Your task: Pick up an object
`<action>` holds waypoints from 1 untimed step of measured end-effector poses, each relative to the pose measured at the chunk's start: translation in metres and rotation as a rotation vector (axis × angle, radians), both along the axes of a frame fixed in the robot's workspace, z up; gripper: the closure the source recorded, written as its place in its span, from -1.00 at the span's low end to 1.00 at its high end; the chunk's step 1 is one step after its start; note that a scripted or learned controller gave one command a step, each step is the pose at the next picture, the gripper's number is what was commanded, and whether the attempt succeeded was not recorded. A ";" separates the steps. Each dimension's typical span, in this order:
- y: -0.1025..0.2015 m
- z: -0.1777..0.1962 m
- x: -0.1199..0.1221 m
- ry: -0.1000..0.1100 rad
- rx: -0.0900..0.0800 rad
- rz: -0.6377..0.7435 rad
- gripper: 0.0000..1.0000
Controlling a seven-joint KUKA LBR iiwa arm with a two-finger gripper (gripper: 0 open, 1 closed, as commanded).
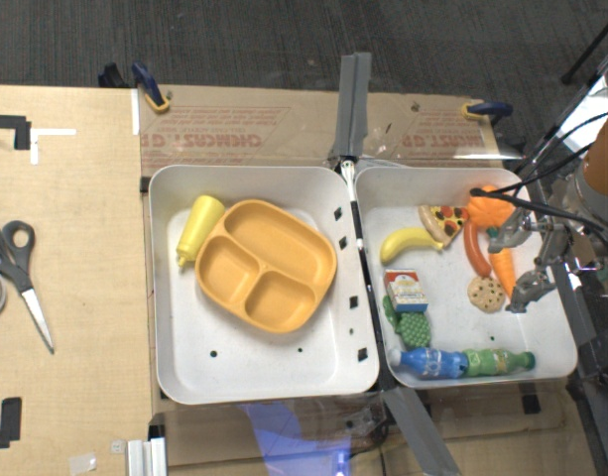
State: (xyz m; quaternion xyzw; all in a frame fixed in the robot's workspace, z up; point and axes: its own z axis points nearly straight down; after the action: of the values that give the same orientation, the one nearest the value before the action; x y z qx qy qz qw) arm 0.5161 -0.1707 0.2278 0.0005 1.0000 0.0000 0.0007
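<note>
- Nearest me, along the front wall of the right bin (556, 360), a blue bottle (432, 363) and a green bottle (499, 362) lie end to end, touching.
- Just behind them a green knobbly toy (414, 329) meets a small red and white carton (406, 290).
- In the left bin (184, 365) an orange divided plate (265, 264) sits tilted, with a yellow bottle (197, 228) against its far left edge.
- On the desk (65, 266) to the left lie grey scissors (21, 276).
- Mid-bin on the right, a cookie (487, 293) lies just beside the jaws (522, 266), which stand apart with nothing between them.
- A carrot (504, 266) and a red sausage (475, 250) lie beside the cookie.
- Farther back rest a banana (408, 243), a pizza slice (442, 222) and an orange toy (492, 206).
</note>
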 end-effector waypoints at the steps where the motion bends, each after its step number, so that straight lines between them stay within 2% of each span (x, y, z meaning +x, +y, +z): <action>1: -0.053 -0.131 -0.008 -0.009 -0.005 0.034 -1.00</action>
State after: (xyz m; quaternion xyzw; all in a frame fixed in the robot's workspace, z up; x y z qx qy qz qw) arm 0.5077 -0.2235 0.0963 -0.0165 0.9998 -0.0025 0.0055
